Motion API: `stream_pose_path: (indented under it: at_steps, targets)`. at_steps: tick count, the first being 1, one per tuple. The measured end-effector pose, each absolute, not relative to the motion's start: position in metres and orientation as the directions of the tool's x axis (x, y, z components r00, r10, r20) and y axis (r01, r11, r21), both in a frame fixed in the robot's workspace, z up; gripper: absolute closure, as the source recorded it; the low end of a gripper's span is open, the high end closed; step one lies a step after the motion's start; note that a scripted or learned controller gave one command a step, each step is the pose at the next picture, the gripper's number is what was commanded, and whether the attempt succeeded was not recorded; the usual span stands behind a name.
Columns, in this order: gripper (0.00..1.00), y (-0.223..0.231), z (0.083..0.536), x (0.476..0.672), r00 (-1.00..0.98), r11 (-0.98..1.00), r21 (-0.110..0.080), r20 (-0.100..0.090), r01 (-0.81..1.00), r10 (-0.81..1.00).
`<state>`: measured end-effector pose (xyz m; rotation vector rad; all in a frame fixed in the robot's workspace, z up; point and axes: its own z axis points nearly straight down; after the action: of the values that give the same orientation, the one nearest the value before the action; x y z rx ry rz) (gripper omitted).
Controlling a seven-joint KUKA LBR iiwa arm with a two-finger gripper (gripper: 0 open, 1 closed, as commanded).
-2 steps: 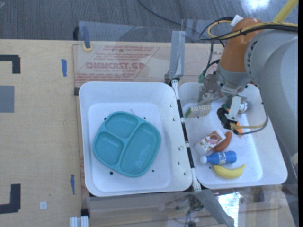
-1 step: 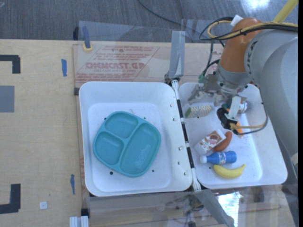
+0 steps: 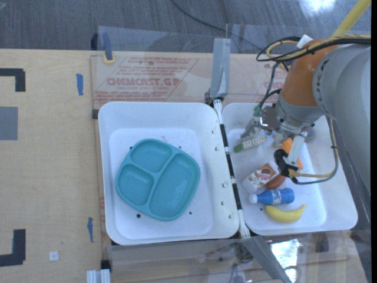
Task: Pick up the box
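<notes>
A pale wooden table (image 3: 47,158) carries everything, with a brown cardboard sheet with red print (image 3: 144,78) lying flat at its far side, partly under the bins. The grey robot arm with an orange band (image 3: 347,99) reaches in from the right and bends down over the far part of the right bin.

Two shallow white plastic bins sit side by side, touching along their shared edge. The left bin (image 3: 118,122) holds a teal plastic plate divided into three compartments (image 3: 158,178), lying flat near the bin's middle. The right bin (image 3: 321,196) holds several small things.

The gripper (image 3: 262,125) hangs low over the far left part of the right bin; whether it is apart or together cannot be told from this angle, and nothing can be seen clamped in it. Just beside it, on its near side, lies a small white packet with dark print and a green end (image 3: 252,142).

A yellow banana (image 3: 284,213) lies at the near side of the right bin, curving upward at its ends. Just beyond it, and very close, lies a blue plastic bottle with a white cap (image 3: 275,197), on its side with the cap to the left. The small white, brown and red box (image 3: 261,178) lies tilted at the bin's left middle, against the bottle's far side, near the gripper but apart from it. A small orange item (image 3: 287,144), partly hidden, lies right of the packet.
</notes>
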<state>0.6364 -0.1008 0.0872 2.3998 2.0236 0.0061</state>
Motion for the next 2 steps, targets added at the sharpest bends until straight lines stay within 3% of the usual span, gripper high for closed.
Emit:
stream_pose_path:
  at_steps: [1,2]
  targets:
    - [1.00,-0.1011,0.0980,0.6385,0.169,-0.169,0.009,0.002,0.986,0.986]
    - [0.00,-0.1012,0.0980,0.6385,0.169,-0.169,0.009,0.002,0.986,0.986]
